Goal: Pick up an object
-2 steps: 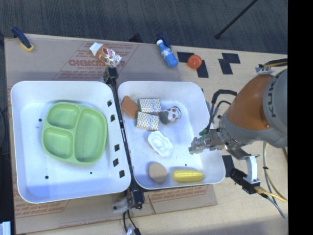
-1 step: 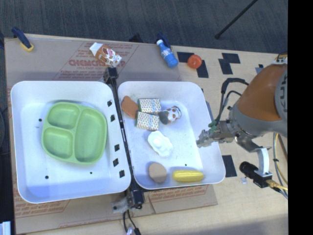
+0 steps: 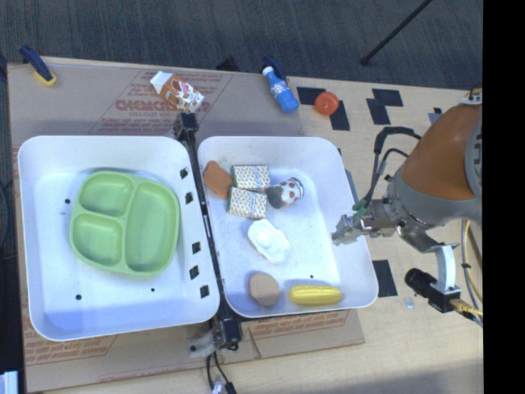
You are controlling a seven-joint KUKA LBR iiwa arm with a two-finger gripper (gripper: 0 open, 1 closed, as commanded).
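The right bin (image 3: 320, 158) holds several small objects: an orange-brown wedge (image 3: 216, 179), two patterned packets (image 3: 248, 190), a brown-and-white toy (image 3: 286, 192), a white crumpled item (image 3: 269, 240), a tan egg-shaped object (image 3: 264, 288) and a yellow banana-like piece (image 3: 315, 295). My gripper (image 3: 348, 229) hangs over the bin's right rim, away from all of them, with nothing seen in it. The arm's orange band (image 3: 443, 158) rises at the right.
The left bin (image 3: 41, 220) carries a green divided tray (image 3: 125, 220). Behind the bins lie a blue bottle (image 3: 281, 90), an orange cap (image 3: 326, 103), a snack wrapper (image 3: 176, 92) and a blue-yellow clamp (image 3: 38, 64). Black cables and a mount sit at the right.
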